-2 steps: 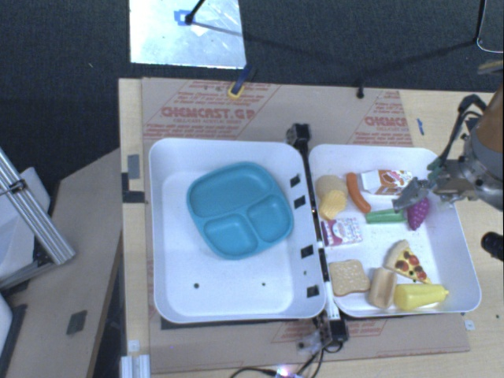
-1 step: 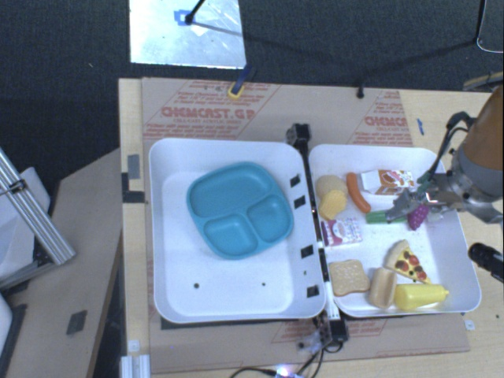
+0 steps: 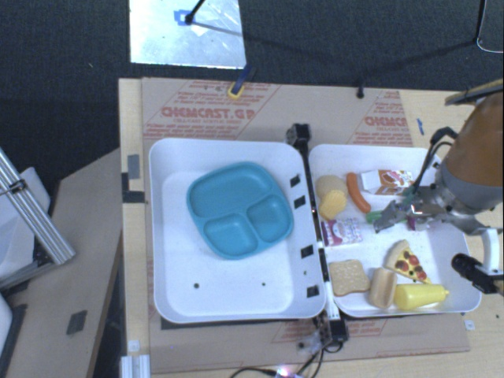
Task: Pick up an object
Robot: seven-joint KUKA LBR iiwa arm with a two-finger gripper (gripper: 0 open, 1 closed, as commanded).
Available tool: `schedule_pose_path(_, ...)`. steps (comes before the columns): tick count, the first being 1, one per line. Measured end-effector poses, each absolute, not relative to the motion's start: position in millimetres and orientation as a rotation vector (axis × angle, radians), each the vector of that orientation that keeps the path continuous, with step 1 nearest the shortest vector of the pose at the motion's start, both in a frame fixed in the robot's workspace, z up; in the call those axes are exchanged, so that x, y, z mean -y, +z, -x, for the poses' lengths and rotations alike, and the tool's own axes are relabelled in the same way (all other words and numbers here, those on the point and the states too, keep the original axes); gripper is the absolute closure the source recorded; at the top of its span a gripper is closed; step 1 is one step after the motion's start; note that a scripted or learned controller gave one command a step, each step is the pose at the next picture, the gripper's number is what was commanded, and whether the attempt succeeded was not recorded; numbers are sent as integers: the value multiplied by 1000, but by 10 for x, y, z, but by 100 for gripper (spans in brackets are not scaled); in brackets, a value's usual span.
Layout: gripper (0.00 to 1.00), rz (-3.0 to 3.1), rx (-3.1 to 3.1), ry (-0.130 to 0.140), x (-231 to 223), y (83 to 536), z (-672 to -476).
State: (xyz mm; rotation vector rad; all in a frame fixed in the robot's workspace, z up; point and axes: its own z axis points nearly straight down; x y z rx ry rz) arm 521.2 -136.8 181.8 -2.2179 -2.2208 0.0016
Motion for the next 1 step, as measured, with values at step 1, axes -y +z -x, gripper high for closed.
schedule_pose_path(1,0,2218,2220,2,1373,1288,-5311)
